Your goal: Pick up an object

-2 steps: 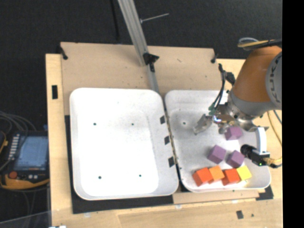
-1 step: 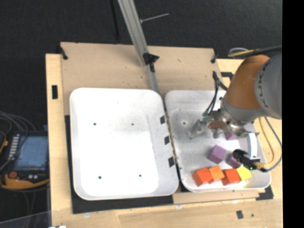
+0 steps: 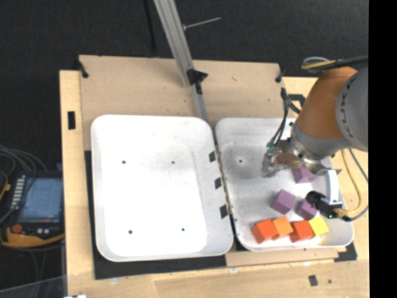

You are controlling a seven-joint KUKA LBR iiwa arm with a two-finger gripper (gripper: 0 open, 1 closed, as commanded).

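We see the tool (image 3: pixel 273 161) hanging over the right bin (image 3: pixel 248 135), at the end of the grey arm (image 3: pixel 325 120) that enters from three o'clock. Whether it is wide or narrow we cannot tell; the wrist hides its tip and nothing shows gripped in it. It sits above a bare patch of the bin floor, which we judge to be a poor place to close, as no block lies straight beneath it.

Just at four o'clock from the tool, a purple block (image 3: pixel 302 174) peeks out beside the wrist, partly covered. Farther toward five o'clock lies a second purple block (image 3: pixel 283 200), apart from the others and free on all sides, so we judge it the easiest pick. A third purple block (image 3: pixel 306 209) lies beyond it, near a black fitting on the arm.

Along the bin's six o'clock wall a row of blocks sits packed together: an orange-red block (image 3: pixel 265 230), an orange block (image 3: pixel 283 226), a red block (image 3: pixel 302 231) and a yellow block (image 3: pixel 319 226). They touch one another, leaving little room for a grasp.

At nine o'clock the left bin (image 3: pixel 149 185) rests beside the right one on the surface (image 3: pixel 124 79).
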